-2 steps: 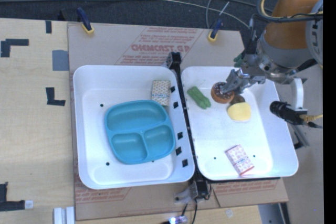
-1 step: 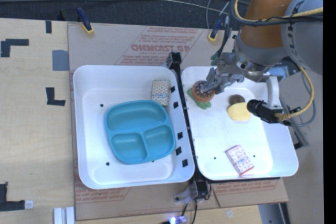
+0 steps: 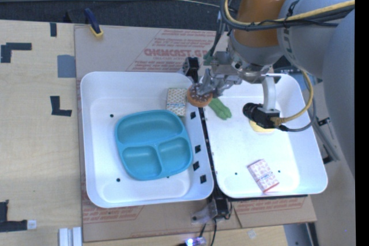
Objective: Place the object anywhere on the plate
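Fingers closed on a small round brown disc (image 3: 198,100); it sits pinched at the tips of the gripper (image 3: 199,94), and I read it as held rather than resting, though the slant of the view makes that a judgement.

Disc position: over the seam where the two bins meet, at the far end of that seam; it hangs above the inner rims, not in either bin.

Key relation for the next move: the blue plate (image 3: 151,124) lies toward view left and nearer the camera from the disc, well clear of it; the disc is round, so no long axis to align; the plate's long side runs roughly across the view; only the one arm, reaching from view right.

Judgement: carry is partway; what remains is a short traverse over the seam, then a descent onto any of the plate's three compartments.

Left bin (image 3: 95,124): the plate, bare, plus a small patterned box (image 3: 176,101) just beside the disc and between it and the plate's far edge; I would watch clearance there.

Right bin (image 3: 294,141): a green object (image 3: 221,108) near the seam, just right of the gripper; a pink patterned packet (image 3: 263,175) at the near side.
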You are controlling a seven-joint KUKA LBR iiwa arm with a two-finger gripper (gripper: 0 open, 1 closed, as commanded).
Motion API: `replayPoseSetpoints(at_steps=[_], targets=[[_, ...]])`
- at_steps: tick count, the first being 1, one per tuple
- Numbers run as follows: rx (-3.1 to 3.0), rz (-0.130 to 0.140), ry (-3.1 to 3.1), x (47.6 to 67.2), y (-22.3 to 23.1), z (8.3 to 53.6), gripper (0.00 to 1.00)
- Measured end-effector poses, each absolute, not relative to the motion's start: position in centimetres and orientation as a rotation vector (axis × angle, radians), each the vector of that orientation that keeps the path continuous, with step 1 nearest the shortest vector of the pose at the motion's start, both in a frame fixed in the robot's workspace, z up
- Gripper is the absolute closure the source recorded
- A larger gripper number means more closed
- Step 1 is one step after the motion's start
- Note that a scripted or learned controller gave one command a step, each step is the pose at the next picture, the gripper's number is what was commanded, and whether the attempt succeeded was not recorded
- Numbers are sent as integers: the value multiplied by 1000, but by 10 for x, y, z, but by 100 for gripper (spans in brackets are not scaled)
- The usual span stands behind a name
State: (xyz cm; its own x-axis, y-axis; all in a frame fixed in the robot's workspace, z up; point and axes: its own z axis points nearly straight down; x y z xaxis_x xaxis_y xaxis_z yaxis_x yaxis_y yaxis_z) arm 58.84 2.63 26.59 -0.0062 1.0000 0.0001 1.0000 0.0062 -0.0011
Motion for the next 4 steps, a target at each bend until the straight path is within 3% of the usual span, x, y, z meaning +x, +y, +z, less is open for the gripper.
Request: replayPoseSetpoints(at_steps=[3,4], targets=[[-2217,5,-2224,614,133,213,100],[-2219,4,-2223,614,132,214,0]])
